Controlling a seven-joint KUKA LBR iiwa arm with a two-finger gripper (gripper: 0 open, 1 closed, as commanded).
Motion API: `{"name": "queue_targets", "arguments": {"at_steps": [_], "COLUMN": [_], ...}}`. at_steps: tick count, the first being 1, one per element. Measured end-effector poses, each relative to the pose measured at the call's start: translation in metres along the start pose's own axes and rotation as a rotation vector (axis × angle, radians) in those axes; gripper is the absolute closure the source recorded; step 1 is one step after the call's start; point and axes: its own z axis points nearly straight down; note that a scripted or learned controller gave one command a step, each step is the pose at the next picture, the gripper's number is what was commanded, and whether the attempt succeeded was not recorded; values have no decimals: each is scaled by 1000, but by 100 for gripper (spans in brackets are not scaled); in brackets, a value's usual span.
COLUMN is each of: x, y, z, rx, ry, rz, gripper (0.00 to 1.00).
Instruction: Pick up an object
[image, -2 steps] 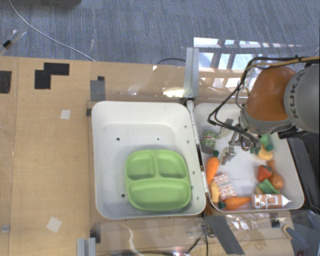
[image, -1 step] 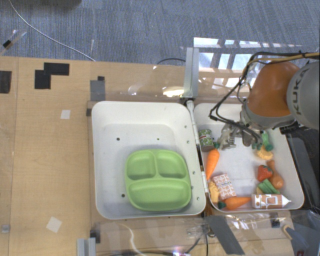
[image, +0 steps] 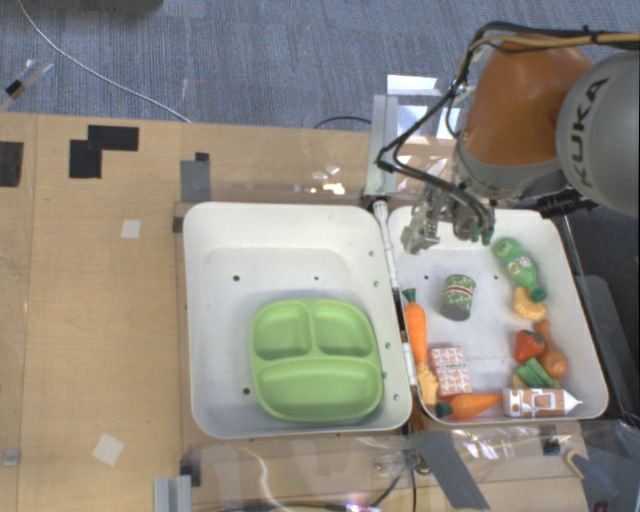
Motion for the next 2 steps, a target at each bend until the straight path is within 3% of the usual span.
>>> {"name": "queue_targets", "arguments": {"at_steps": [1,2], "x": [-24,-26], "y": [-49,-46], "z": [-61,-73], "rx": [6,4], "ry": [10,0], "rz": [-141,-147], "gripper": [100,100]}}
